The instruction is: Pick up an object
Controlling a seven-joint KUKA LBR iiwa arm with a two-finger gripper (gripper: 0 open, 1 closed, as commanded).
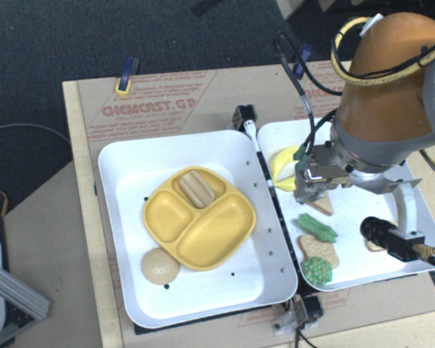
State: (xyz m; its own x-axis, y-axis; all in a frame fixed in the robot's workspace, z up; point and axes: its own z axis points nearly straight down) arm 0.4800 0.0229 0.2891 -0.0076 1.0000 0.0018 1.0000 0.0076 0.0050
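Note:
My gripper [310, 193] hangs low over the left part of the right bin [352, 275], under the orange wrist. A yellow banana-like piece [281, 164] lies just up and left of it. A tan piece [322, 208] peeks out right below the gripper. A green pod [317, 227] lies a little further forward, then a tan cookie-like piece [318, 248] and a green round piece [317, 271] near the bin's front. I see nothing held.
The left bin [125, 217] holds a yellow divided plate [208, 232] with a tan sausage-like piece [197, 188] in its back compartment, and a beige round piece [160, 266] by the plate's front left. A ridge [271, 202] separates the bins.

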